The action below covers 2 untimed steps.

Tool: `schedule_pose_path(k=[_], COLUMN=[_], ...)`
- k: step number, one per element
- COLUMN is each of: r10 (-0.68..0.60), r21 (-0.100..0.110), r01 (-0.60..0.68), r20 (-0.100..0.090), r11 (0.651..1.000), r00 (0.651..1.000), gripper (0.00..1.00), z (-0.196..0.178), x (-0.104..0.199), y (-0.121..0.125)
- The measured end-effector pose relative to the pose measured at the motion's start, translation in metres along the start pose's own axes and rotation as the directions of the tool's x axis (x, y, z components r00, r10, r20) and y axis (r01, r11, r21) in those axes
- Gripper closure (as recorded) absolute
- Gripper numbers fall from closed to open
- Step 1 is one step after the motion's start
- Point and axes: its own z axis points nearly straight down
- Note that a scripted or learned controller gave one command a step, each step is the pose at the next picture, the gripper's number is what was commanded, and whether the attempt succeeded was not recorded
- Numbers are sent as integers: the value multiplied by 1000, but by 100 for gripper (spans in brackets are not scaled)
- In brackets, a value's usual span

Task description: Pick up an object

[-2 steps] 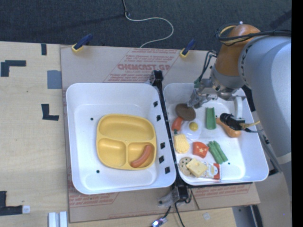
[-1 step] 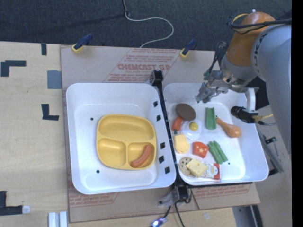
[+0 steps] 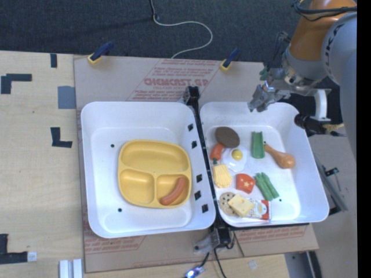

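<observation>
Claw (image 3: 258, 102): hanging at right bin's (image 3: 301, 155) far rim; grip state cannot be told. Below it: brown patty (image 3: 228, 136), green pod (image 3: 257, 144), drumstick (image 3: 280, 156).

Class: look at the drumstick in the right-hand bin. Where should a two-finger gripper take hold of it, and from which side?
Probably the thin bone end of the drumstick, which points up-left toward the green piece. Come straight down from above, fingers closing across that narrow shaft; the rounded meaty end looks wider and likelier to slip.
</observation>
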Motion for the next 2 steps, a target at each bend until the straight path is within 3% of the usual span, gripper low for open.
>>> schedule_pose_path(k=[1, 2], r10=[1, -3], r21=[5, 7], r01=[-1, 3], r20=[-2, -2], r11=[1000, 1000], r00=[1000, 1000], gripper=[100, 100], z=[-11, -19], x=[1, 48], y=[0, -5])
